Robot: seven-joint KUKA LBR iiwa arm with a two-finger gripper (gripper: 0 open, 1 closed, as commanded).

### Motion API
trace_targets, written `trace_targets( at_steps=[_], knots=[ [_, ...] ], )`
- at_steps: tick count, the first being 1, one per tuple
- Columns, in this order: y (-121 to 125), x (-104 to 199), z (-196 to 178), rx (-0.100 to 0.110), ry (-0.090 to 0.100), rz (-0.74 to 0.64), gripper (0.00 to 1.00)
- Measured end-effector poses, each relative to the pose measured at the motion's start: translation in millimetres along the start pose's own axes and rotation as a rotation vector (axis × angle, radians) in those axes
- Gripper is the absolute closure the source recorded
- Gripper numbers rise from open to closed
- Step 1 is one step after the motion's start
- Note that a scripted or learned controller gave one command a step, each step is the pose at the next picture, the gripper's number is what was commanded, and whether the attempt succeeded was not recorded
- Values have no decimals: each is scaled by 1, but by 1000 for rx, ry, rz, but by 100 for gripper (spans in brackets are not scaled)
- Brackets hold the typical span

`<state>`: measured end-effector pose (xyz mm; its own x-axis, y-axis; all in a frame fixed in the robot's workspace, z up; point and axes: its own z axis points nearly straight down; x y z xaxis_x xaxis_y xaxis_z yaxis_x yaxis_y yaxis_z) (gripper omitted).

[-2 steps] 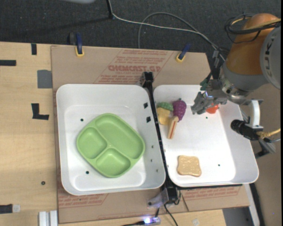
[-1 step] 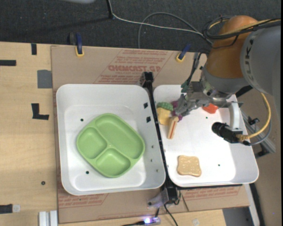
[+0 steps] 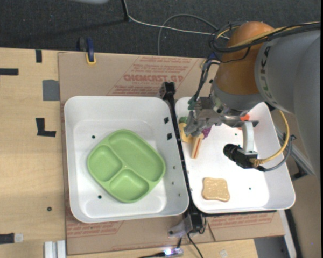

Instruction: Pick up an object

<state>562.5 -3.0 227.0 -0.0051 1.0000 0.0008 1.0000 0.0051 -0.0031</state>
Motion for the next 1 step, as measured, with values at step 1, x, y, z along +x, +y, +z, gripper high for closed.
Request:
trace_targets(
  at_steps=[1],
  knots=[
    [-14, 49, 12, 1, 0, -1, 100]
  ],
)
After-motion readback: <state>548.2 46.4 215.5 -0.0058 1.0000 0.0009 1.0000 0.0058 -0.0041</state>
